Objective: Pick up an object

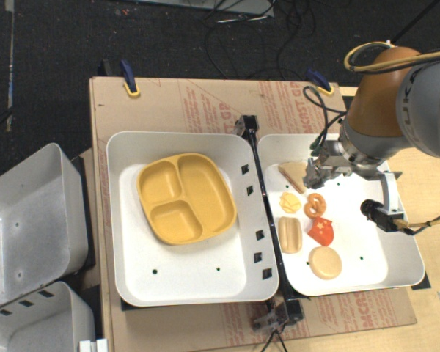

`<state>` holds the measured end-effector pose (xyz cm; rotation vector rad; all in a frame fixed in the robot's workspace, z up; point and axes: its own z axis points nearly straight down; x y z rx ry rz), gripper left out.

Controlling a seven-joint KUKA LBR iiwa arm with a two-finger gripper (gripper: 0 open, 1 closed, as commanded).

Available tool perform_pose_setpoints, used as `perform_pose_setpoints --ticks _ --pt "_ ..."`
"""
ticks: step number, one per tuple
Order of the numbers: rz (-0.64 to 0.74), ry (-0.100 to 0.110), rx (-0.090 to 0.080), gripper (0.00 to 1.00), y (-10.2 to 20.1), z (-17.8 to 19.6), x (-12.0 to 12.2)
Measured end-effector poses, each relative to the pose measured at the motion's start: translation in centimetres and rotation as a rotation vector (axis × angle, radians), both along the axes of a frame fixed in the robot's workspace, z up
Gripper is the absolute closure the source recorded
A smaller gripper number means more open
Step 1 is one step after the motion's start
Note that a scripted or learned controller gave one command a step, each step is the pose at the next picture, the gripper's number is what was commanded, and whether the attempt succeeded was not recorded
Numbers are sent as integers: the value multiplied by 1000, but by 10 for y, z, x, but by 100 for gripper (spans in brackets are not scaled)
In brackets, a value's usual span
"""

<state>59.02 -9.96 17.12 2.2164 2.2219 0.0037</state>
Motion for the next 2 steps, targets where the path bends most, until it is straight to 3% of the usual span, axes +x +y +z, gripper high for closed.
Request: perform_pose_setpoints --ticks 2 --pt "1 -1 -1 100 -6 114 -1"
